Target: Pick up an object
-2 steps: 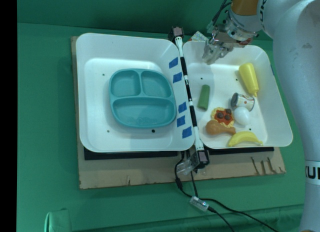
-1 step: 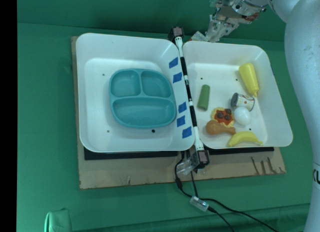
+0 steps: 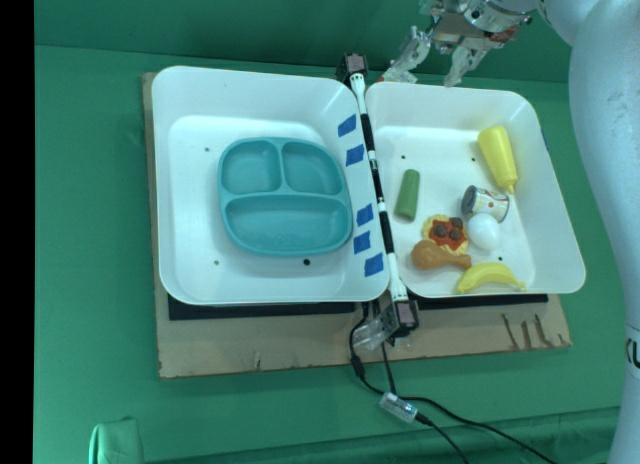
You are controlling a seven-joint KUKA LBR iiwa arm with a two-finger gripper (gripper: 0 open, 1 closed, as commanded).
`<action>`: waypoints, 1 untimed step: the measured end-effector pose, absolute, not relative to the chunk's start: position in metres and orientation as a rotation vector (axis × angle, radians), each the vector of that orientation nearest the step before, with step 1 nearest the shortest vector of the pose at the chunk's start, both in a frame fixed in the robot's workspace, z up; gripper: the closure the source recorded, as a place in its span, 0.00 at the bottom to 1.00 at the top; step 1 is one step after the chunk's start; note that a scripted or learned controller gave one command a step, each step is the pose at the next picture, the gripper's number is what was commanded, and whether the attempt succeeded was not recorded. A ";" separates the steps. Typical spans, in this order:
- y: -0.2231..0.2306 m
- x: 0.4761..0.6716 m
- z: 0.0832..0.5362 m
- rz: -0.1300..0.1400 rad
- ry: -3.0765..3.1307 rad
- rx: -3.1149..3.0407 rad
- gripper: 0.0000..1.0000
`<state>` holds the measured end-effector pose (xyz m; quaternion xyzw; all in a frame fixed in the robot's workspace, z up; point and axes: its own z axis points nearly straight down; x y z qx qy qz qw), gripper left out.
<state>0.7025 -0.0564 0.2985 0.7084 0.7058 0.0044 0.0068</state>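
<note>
Objects lie in the right bin: one yellow bottle at 1 o'clock, one green cylinder at 9, one small can, one white egg, one drumstick, one pizza piece and one banana toward 5. The arm hangs above the bin's 12 o'clock rim, fingers spread wide, grasping nothing. The left bin holds one teal plate.

A green bench carries a cardboard sheet; two white bins sit side by side on it, cables trailing in front.
</note>
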 end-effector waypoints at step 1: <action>-0.089 0.701 0.206 -0.007 2.231 2.226 0.00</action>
